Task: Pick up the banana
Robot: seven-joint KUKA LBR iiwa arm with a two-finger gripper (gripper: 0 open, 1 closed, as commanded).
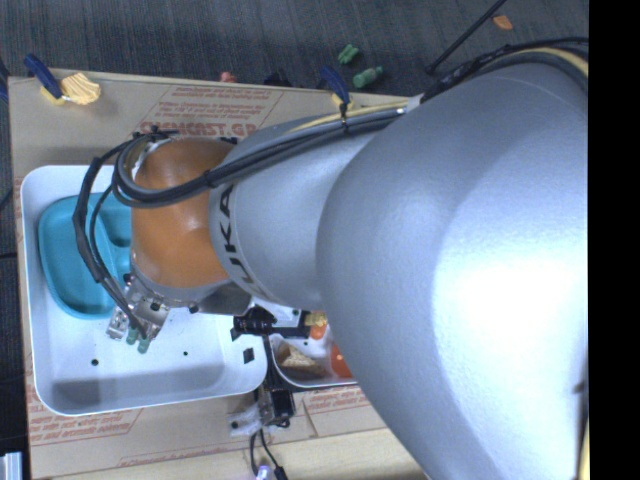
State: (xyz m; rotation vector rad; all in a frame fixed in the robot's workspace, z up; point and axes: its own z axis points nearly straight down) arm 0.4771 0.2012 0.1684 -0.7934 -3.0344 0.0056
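Looming grey arm with orange band [180, 218] hangs its claw [135, 330] low in the left shallow white bin [60, 388], beside a blue plastic dish [70, 258]. Claw opening: cannot tell. Banana hidden; find it before descending.

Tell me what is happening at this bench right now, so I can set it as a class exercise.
A large grey robot arm with an orange band reaches in from the right and covers most of the bench. Its gripper hangs low over the shallow white plastic bin on the left, beside a turquoise plastic dish lying in that bin. Nothing can be seen held in the gripper. The task is to pick up a banana, but the arm hides much of both bins, so its place cannot be told.
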